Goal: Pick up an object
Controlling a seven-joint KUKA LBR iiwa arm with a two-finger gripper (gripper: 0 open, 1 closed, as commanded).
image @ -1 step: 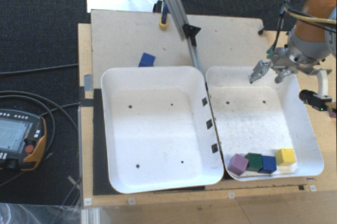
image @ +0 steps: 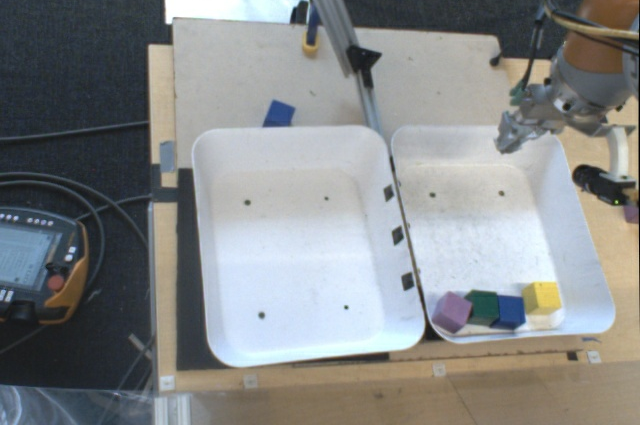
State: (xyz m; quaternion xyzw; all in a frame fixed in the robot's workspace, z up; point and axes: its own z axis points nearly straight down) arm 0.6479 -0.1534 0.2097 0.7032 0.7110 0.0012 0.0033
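Your grey arm with the orange band (image: pixel 603 8) reaches in from the right, and its pincer (image: pixel 510 138) hangs over the far right corner of the right shallow white plastic bin (image: pixel 575 213); you cannot tell from this slant whether it is spread or pressed together, and nothing shows between its tips. The things to pick lie in a row along that bin's near edge, well apart from the pincer: a purple block (image: pixel 452 310) toward the near left corner, then a dark green block (image: pixel 484 305), a blue block (image: pixel 510 311) and a yellow block (image: pixel 542 297) just beside one another. The left shallow white plastic bin (image: pixel 215 243) sits touching its neighbour on the counter (image: pixel 430 63). A small blue block (image: pixel 279 114) rests on the counter just beyond the left bin's far edge.
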